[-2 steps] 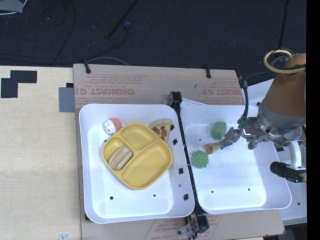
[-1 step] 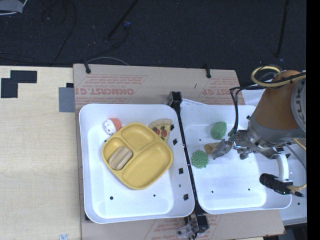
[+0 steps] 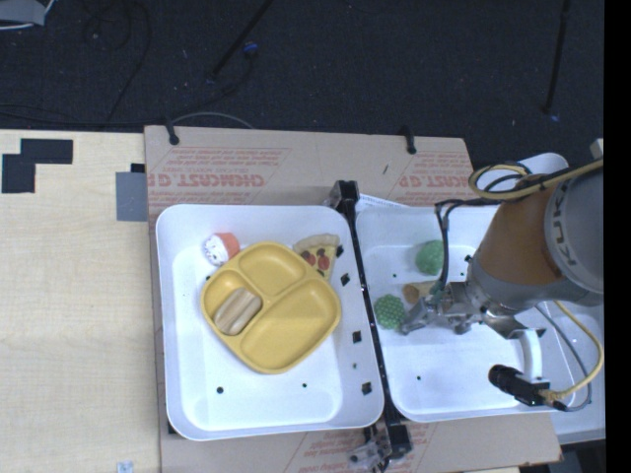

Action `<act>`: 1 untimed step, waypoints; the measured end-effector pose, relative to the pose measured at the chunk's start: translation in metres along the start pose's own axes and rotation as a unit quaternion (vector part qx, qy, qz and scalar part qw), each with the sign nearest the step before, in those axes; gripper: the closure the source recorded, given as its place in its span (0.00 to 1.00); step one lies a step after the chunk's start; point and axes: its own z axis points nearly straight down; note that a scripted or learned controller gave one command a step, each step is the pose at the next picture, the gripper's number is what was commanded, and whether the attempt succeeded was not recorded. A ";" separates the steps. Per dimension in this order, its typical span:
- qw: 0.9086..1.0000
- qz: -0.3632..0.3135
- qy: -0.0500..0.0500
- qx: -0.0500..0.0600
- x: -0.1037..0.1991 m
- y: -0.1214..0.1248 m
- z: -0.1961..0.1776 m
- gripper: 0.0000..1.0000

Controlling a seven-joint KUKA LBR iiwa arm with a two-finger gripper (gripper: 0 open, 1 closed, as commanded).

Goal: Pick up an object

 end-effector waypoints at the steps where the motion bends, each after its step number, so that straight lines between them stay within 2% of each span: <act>1: 1.000 0.002 0.000 -0.002 -0.001 0.001 -0.013 1.00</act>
